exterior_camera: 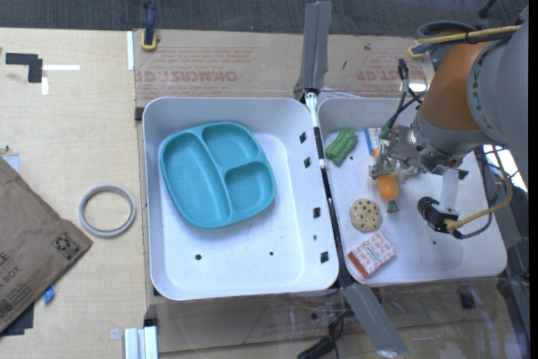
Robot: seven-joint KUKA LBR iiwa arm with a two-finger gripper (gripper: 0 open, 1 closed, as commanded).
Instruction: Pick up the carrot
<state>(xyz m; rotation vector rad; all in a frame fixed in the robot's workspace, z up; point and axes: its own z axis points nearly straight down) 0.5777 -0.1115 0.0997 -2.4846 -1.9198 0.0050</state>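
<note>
Turquoise divided plate point(218, 173), one, in the left bin point(168, 265); one tape ring point(107, 209) on the bench outside it. Right bin point(471, 261), left to right: one green vegetable point(340, 145), one cookie point(365, 214), one snack packet point(371, 254), one carrot point(387, 187). Gripper point(392, 166) directly over the carrot's top, touching or nearly; finger spread impossible to tell. Step in hand, probably: closing on the carrot. Next: firm pinch, then straight lift.

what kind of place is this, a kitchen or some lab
Likely a robot lab bench, not a kitchen: an arm reaches over white bins holding toy food such as a carrot, on cardboard.
</note>
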